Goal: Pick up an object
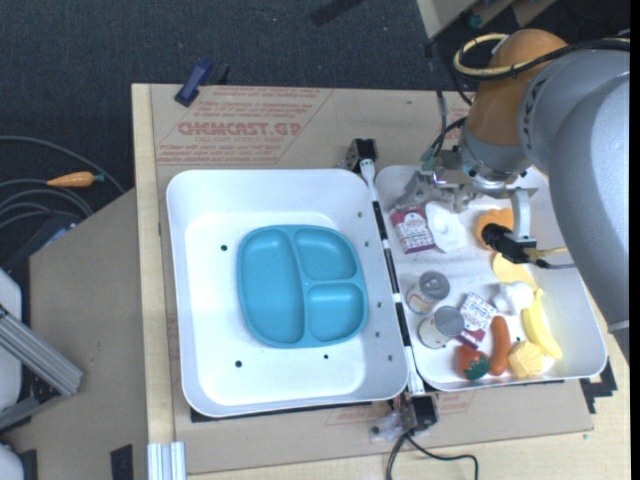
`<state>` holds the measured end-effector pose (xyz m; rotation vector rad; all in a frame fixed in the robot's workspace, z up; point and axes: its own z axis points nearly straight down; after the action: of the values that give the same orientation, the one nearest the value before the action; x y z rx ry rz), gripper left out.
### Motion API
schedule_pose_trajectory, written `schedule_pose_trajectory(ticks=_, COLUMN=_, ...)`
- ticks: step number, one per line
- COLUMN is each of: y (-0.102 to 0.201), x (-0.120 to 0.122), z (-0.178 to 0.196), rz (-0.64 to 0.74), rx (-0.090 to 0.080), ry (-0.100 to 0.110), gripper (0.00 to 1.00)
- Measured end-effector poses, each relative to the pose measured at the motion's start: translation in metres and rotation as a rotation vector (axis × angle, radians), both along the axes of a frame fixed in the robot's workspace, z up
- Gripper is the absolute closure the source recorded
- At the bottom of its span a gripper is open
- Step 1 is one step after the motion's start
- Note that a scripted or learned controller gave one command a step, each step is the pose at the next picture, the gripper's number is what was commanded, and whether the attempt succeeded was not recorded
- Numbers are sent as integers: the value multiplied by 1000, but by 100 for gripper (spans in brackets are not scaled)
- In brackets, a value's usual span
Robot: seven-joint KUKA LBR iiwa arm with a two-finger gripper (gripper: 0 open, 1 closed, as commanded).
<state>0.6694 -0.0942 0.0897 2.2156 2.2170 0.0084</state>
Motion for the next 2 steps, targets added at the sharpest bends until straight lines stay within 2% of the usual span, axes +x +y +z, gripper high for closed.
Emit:
schedule_pose_trajectory(ticks=1, y=1, x=2, z=12, rz=1, rx=1, ry=-5, gripper=100)
schedule_pose_trajectory(ticks=2, y=21, x=-7, z=97, rz=1, rx=1, ry=5, gripper=100)
